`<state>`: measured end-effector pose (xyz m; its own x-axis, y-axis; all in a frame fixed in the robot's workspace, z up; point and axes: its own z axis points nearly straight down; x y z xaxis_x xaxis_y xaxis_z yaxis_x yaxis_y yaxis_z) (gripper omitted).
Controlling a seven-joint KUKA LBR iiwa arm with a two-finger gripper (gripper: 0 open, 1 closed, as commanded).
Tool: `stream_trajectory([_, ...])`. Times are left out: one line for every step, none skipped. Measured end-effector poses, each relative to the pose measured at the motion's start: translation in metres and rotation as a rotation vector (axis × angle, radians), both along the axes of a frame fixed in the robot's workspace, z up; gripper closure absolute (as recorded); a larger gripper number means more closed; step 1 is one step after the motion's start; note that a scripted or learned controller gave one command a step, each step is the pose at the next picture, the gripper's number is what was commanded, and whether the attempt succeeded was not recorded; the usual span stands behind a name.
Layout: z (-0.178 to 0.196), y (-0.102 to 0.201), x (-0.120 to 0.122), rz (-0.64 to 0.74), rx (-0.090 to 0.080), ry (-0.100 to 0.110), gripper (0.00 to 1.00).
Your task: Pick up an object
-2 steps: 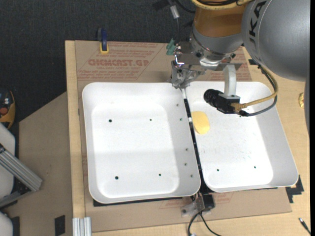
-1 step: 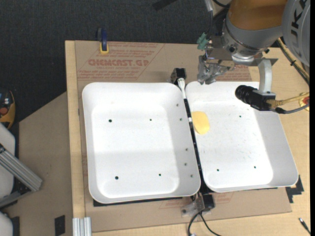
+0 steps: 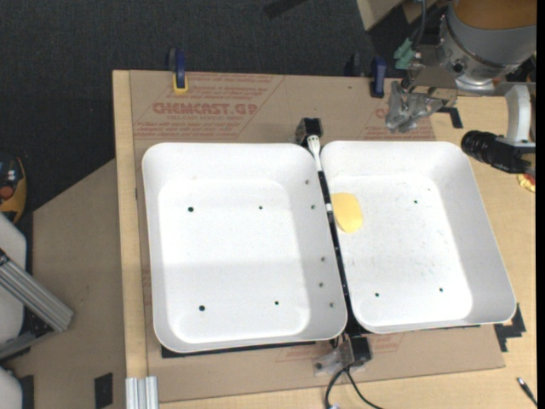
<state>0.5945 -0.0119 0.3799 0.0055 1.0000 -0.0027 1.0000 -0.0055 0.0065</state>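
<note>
Here the one loose item is a small pale yellow object (image 3: 347, 212), oval and flattish, lying on the floor of the right bin (image 3: 477, 228). It sits close to that bin's left wall, toward the far half, with its long axis running roughly from the far side to the near side and leaning slightly rightward at the near end. The left bin (image 3: 162, 228) adjoins the right bin along that wall, a dark strip with a black clip (image 3: 308, 129) at its far end marking the seam. Beyond the right bin's far rim, well apart from the yellow object, the gripper (image 3: 412, 111) hangs over the brown board (image 3: 213, 100); whether anything sits in it cannot be told. The arm (image 3: 490, 24) rises from it toward the upper right, wrist pointing down, orange band above grey.
</note>
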Motion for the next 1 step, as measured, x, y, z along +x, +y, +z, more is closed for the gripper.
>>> stream_trajectory([-0.0539, 0.0564, 0.0281, 0.011, 0.004, 0.013, 1.00])
